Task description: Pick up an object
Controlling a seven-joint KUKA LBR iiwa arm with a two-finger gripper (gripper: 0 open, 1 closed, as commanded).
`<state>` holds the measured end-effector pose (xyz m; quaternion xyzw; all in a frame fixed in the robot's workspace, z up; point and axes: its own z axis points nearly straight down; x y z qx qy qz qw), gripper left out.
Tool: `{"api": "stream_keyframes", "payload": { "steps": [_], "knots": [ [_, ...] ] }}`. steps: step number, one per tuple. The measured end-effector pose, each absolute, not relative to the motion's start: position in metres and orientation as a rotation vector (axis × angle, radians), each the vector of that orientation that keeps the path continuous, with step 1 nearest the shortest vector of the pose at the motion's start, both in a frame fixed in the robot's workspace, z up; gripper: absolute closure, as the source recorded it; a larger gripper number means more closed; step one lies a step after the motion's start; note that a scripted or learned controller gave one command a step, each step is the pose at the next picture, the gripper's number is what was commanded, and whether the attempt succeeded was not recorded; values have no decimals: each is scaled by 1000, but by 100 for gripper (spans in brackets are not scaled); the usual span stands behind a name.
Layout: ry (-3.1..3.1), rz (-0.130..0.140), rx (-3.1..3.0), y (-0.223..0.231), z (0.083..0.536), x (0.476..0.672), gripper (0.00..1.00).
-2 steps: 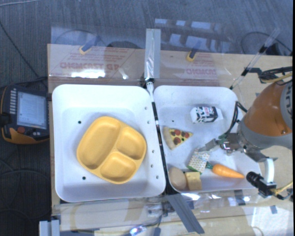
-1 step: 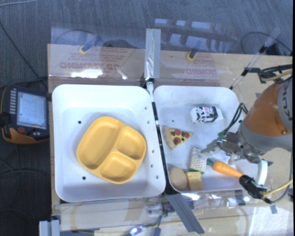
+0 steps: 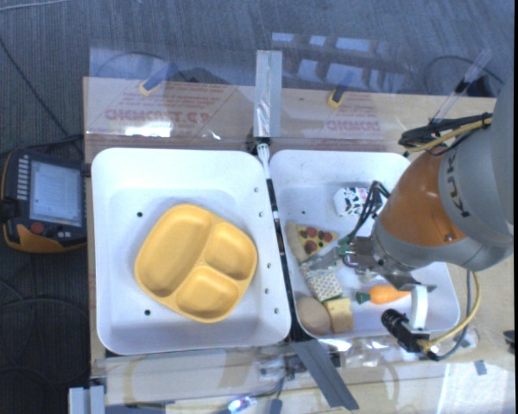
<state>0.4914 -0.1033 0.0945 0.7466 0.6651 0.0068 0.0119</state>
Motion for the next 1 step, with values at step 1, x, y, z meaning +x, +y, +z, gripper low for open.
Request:
{"api": "stream_keyframes", "payload": {
  "steps": [1],
  "knots": [
    [2020, 24, 2376, -107, 97, 598, 0]
  ]
}}
